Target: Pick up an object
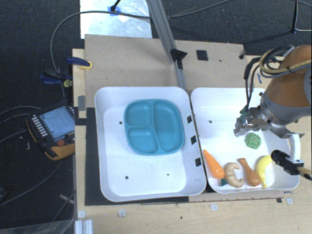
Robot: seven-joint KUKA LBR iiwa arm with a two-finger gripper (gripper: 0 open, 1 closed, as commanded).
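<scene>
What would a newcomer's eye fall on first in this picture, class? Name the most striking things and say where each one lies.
First, the blue divided plate, lying alone in the left bin. Next, the grey and orange arm reaching in from the right, its claw low over the right bin, just above a green broccoli. Along that bin's near edge lie a carrot, a shrimp, a drumstick and a banana.

I see the toy food lying along the near edge of the right bin (214,101): an orange carrot (213,164), a tan shrimp (233,174), a brown drumstick (248,172) and a yellow banana (263,169), nearly side by side. A green broccoli floret (252,141) lies apart, farther back.
</scene>
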